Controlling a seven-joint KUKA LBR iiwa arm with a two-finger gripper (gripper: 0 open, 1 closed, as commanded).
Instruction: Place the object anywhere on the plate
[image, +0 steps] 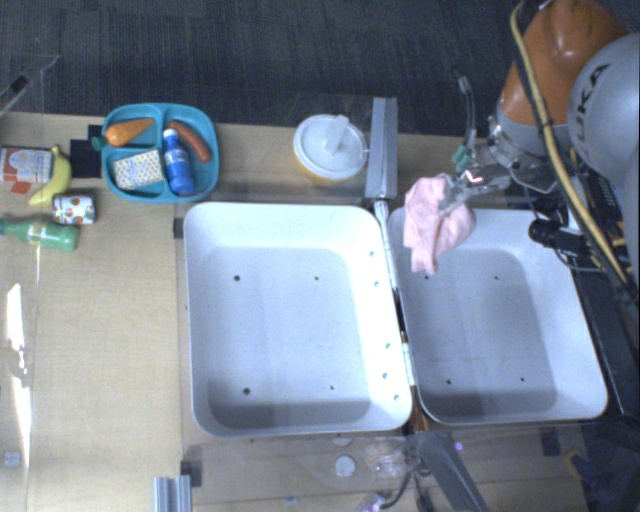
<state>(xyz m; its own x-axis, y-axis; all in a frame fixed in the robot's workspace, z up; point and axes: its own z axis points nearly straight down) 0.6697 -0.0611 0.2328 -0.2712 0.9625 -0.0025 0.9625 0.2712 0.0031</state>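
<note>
A crumpled pink cloth (432, 225) hangs over the far left corner of the right bin (560, 400). Its top edge is pinched between the fingers of my gripper (464, 192), which is shut on it. The cloth's lower end dangles just above the bin floor. The blue divided plate (210, 150) sits on the bench at the far left, well away from the gripper, beyond the left bin. It holds a carrot (131, 130), a blue bottle (178, 163), a sausage (192, 142) and a patterned square (136, 170).
The left bin (200, 330) lies between the cloth and the plate. A round white lidded container (330, 148) stands behind the bins' divider. A banana (53, 178), a small can (74, 209), a green bottle (40, 234) and a carton (22, 165) lie left of the plate.
</note>
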